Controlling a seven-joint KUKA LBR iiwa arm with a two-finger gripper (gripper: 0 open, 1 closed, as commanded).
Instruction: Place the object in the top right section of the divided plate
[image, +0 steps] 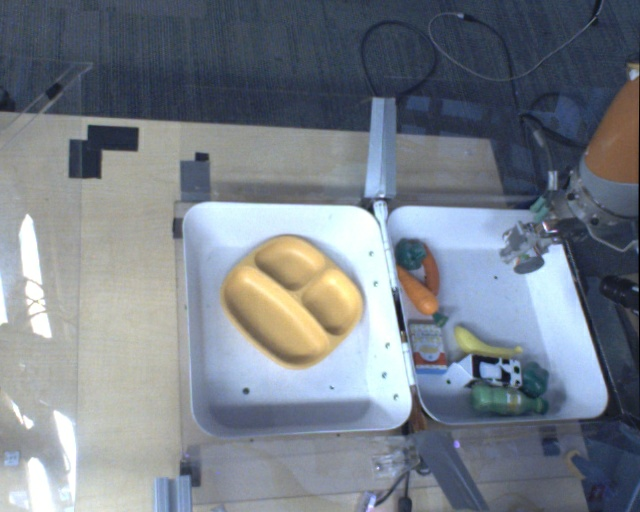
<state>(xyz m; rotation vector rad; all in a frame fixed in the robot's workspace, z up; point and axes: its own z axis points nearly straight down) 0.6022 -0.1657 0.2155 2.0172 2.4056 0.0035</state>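
Our gripper hangs over the right bin; we cannot tell its state. The toys, carrot and banana, lie crowded below-left of it, so a grasp may slip. The divided plate sits far left.

Pale wooden bench, two white bins side by side, left bin, right bin
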